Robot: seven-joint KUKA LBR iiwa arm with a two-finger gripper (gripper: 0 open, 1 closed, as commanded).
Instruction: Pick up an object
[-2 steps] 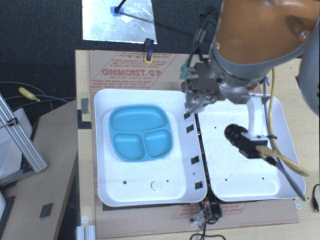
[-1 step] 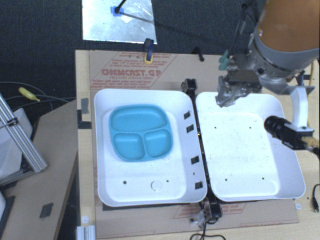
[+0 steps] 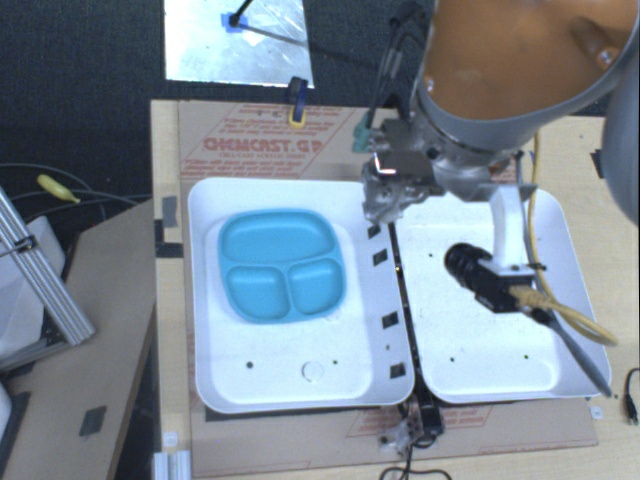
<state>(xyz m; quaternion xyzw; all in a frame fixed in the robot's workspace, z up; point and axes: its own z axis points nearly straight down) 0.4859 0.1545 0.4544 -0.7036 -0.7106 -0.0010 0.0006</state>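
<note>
A light blue plate (image 3: pixel 281 265) with three compartments lies flat in the left white bin (image 3: pixel 250 373), a little above its middle. My gripper (image 3: pixel 384 200) hangs over the upper end of the ridge where the left bin meets the right bin (image 3: pixel 490 373). It is just right of the plate's upper right corner and apart from it. The big grey and orange arm (image 3: pixel 520 48) above covers the back of the right bin.
Both bins rest on a cardboard sheet (image 3: pixel 260 143) printed with red letters. A shiny metal sheet (image 3: pixel 240 28) lies behind it on dark floor. A small yellow and blue clip (image 3: pixel 297 103) stands at the cardboard's back edge. An aluminium frame (image 3: pixel 35 278) stands at the left.
</note>
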